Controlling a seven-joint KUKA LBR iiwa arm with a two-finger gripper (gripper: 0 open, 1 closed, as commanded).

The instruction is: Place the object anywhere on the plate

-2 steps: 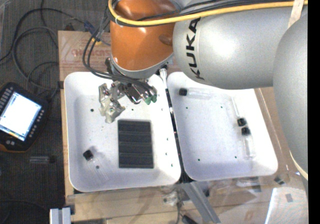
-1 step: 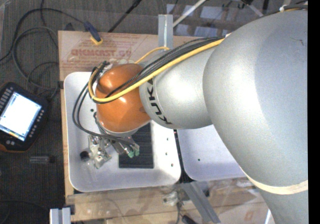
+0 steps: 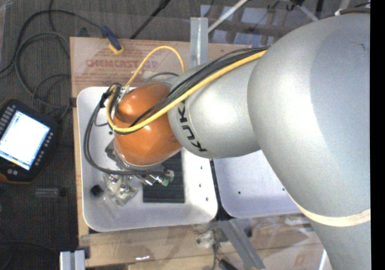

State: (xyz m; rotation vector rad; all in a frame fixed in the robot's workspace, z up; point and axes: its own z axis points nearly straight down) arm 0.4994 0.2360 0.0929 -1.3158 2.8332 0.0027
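The claw (image 3: pixel 123 190) hangs low over the left bin (image 3: pixel 90 217), beneath the orange band (image 3: pixel 144 124); whether it is clenched or released cannot be told. A dark flat plate (image 3: pixel 171 193) lies just right of the claw. A small black object (image 3: pixel 95 190) sits just left of it, apart from the plate.

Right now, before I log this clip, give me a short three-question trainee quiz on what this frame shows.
1. True or false: the grey arm with the orange band is over the left shallow white bin.
2. Multiple choice: which thing lies in that bin near the gripper? A) flat black rectangular pad B) red ball C) green cup.
3. Fill in: the handheld tablet with the lit screen sits on the ___ side of the view.

Key: 1 true; 2 A; 3 left.
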